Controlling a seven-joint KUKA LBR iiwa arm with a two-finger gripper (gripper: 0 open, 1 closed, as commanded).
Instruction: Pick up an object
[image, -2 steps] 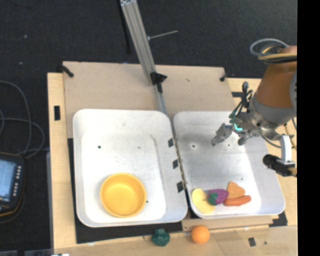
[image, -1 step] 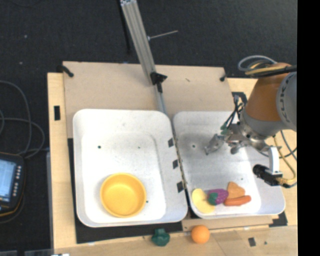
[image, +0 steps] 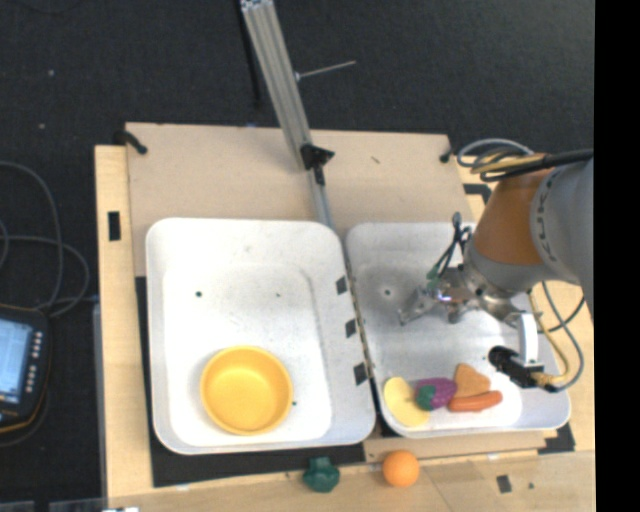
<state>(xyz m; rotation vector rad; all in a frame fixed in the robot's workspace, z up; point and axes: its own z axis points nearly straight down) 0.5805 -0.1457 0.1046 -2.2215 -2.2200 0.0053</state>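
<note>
a: where is the claw (image: 425, 305) right now?

b: low over the middle of the right bin (image: 400, 260), under the grey arm (image: 520, 235) with its orange band. whether its fingers are apart or together, i cannot tell; they are too small and blurred.

a: and the things to pick?

b: bunched along the right bin's near edge: a pale yellow piece (image: 400, 400), a purple and green piece (image: 433, 393) touching it, an orange wedge (image: 471, 379), and a red-orange carrot-like piece (image: 476, 403) just beside that. nothing sits between the fingers as far as i see.

a: anything else?

b: a yellow bowl (image: 246, 389) in the left bin (image: 240, 260), and on the table (image: 220, 165), an orange ball (image: 400, 468) and a green thing (image: 321, 475) in front of the bins.
</note>
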